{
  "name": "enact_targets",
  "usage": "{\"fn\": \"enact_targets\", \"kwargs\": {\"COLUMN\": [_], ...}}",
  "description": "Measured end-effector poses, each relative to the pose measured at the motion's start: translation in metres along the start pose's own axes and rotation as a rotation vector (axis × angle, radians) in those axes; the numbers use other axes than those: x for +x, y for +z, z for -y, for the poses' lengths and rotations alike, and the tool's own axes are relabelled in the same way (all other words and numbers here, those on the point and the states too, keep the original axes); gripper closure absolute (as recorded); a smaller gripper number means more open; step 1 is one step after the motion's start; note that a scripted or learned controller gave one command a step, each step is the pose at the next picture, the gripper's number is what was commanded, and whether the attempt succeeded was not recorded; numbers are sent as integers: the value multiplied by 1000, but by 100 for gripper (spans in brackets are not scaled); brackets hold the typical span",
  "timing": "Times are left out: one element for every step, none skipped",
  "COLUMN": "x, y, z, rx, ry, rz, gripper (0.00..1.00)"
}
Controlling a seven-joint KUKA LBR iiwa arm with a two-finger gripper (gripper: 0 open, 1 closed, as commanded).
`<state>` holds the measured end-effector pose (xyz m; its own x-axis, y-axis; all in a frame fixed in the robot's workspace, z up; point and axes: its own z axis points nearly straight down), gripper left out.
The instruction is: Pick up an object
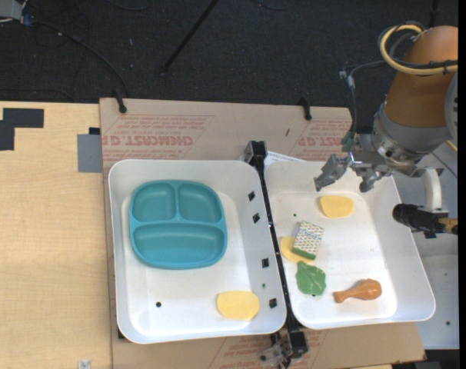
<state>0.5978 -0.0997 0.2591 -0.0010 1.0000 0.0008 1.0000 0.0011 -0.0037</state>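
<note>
My gripper (348, 177) hangs over the back of the right bin (417, 283), open, with nothing between its fingers. Just below it lies a yellow oval piece (337, 206). Nearer the bin's middle sit a patterned block (309, 238) on a yellow slice (289, 250), a green leafy piece (311, 278) and a brown drumstick (358, 290). The left bin (121, 283) holds a teal divided plate (177, 224) and a yellow oval piece (237, 304) near its front edge.
A black divider (265, 229) runs between the two bins. Cardboard (218, 129) lies under and behind the bins. The wooden bench (41, 244) extends to the left. A black fixture (417, 218) sticks out by the right bin's right rim.
</note>
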Motion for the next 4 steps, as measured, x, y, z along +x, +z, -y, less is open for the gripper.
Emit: {"fn": "enact_targets", "kwargs": {"x": [2, 8, 14, 12], "y": [64, 109, 162, 150], "z": [0, 0, 8, 8], "rx": [4, 4, -3, -2], "ry": [0, 2, 1, 6], "rz": [0, -1, 3, 1], "gripper": [0, 0, 0, 100]}}
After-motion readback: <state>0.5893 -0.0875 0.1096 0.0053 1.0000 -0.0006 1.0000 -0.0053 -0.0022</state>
